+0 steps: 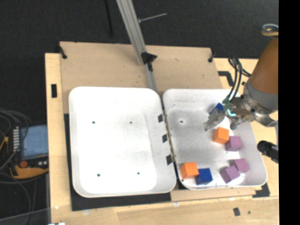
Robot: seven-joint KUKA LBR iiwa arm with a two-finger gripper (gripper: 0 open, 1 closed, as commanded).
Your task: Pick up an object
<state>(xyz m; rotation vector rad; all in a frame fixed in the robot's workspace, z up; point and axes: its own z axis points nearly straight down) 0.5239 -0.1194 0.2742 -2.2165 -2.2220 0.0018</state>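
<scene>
My gripper (221, 123) hangs over the upper middle of the right bin (187, 108), open, with one finger on each side and nothing between them. An orange block (221, 135) lies just below the fingertips. A purple block (233, 143) touches that block's right side. A small blue piece (217, 108) shows at the upper left of the gripper body; I cannot tell whether it is a loose block.
Along the right bin's front edge lie an orange block (189, 169), a blue block (204, 176) and two purple blocks (229, 173) (241, 164). The left bin (117, 139) stands beside it. A metal post (133, 27) rises behind the bins.
</scene>
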